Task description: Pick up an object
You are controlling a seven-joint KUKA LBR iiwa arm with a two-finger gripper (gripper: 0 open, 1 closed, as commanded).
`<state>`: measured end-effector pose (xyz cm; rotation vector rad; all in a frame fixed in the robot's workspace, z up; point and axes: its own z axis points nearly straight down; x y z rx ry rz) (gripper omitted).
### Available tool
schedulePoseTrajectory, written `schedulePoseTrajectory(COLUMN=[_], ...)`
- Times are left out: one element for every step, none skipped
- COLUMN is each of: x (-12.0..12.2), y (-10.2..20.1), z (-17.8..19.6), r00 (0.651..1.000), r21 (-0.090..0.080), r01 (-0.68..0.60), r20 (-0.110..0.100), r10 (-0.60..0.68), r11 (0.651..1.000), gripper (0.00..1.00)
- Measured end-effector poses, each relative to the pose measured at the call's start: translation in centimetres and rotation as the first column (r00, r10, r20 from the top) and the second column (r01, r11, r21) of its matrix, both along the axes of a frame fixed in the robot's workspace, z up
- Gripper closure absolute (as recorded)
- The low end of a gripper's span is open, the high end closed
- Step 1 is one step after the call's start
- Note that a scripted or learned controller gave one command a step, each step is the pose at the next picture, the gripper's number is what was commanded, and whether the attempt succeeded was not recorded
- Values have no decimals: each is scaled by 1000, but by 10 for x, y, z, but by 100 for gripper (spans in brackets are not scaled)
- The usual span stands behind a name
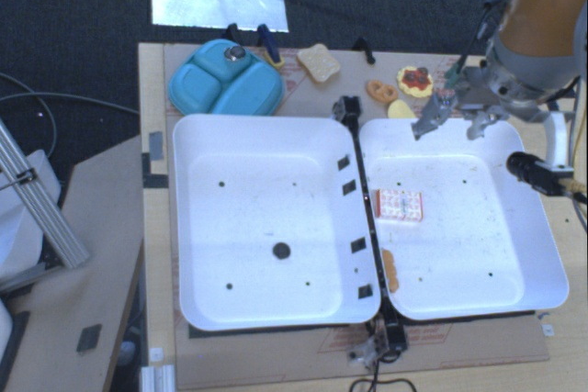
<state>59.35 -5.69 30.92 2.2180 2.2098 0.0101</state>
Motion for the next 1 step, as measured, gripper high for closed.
schedulePoseTrajectory(x=[69], y=[-101], z=[-173], r00=[1000], r21=[-1], r01=[1], r20=[-10], r10=[-1], r11=[1000], gripper=[0])
